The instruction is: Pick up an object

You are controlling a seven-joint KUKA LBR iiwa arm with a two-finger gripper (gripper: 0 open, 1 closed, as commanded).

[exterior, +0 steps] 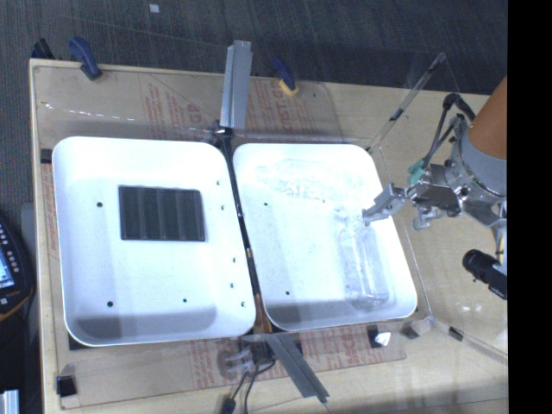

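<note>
A dark grey ribbed rectangular block (162, 213) lies flat in the left bin (78, 291), a little left of its middle. In the right bin (293, 313) a clear plastic bottle-like object (360, 264) lies along the right wall, hard to make out against the white floor. My gripper (401, 205) hovers at the right bin's right rim, just above and to the right of the clear object's upper end. Nothing shows between its tips.
A faint clear or glary patch (302, 182) marks the right bin's far floor. A metal bar (237, 84) stands at the far gap between the bins, and another (295, 371) lies at the near edge. Blue clamps (86, 61) (285, 76) grip the bench's back edge.
</note>
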